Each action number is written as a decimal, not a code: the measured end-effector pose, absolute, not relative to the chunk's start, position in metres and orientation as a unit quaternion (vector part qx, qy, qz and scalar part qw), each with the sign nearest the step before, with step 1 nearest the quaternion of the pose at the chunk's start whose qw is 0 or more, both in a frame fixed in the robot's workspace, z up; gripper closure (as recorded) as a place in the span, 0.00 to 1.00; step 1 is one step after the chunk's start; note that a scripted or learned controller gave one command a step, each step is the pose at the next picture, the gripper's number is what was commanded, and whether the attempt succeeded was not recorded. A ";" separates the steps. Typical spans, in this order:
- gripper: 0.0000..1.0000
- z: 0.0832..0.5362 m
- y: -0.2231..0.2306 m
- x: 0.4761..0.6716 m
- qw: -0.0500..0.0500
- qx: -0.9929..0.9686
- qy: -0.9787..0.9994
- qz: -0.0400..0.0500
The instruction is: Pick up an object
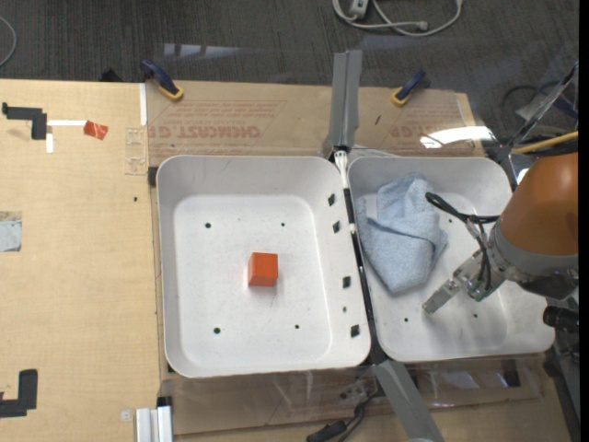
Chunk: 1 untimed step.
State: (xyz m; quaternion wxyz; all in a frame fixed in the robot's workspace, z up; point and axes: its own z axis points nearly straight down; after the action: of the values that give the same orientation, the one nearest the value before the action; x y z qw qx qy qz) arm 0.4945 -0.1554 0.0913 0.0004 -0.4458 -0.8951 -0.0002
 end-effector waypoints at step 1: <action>1.00 0.101 -0.156 0.495 -0.001 -0.447 -0.894 -0.001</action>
State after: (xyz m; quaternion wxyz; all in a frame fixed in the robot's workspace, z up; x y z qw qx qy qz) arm 0.4952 -0.1564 0.1006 -0.0009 -0.4471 -0.8945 -0.0006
